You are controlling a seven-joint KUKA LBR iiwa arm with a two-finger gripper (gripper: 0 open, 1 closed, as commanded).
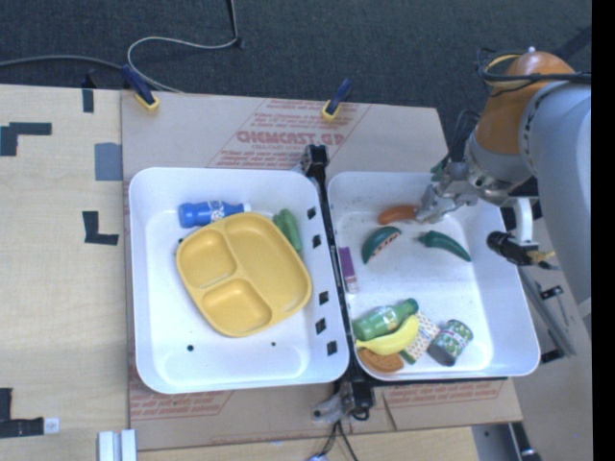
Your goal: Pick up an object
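Two bins: right bin [500, 353] holds bare floor at its centre, clutter along the near wall
Left bin [154, 353]: smooth yellow divided plate [242, 273], blue bottle [207, 212]
Toys: glossy plastic; orange piece [396, 214], curved green pepper [446, 244], banana [396, 338]
Gripper [430, 208]: low near the far wall, tips at the orange piece; finger spread and any grasp cannot be told

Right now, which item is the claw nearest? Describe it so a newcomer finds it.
Look in the right bin, at its far edge beside the claw. The flat orange piece lies there. It is the only orange thing in that half; the pieces next to it are green.
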